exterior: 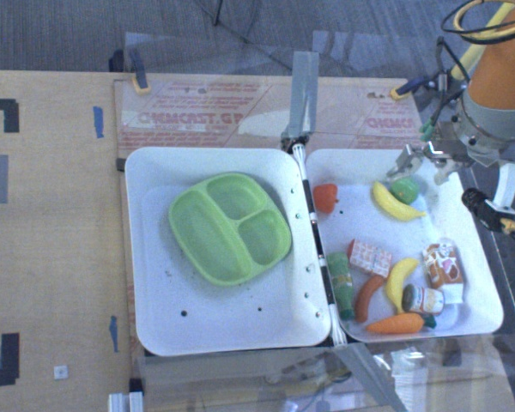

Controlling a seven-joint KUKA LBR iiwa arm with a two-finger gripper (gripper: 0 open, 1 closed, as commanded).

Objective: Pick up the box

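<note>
While the arm stood over the far right corner of the right bin (489, 303), we logged the camera view; the gripper (422, 163) hung with its fingers spread and nothing between them, above the green round item (404, 190) and the upper banana (396, 203). We took the box (370, 257) to be the small pink-and-white patterned carton near the bin's centre, lying flat, well apart from the gripper; the sausage (368, 298) touched or nearly touched its near edge, the second banana (401, 281) lay just beside its right end, and the green bottle (342, 285) sat to its left. A second printed carton (442, 264) lay further right; we could not tell for certain which one the task meant. We judged that a good grasp called for descending straight over the carton, fingers aligned across its short side, clear of banana and sausage; closing too low risked pinching a neighbour. The left bin (154, 316) held only the green tray (230, 227).
</note>
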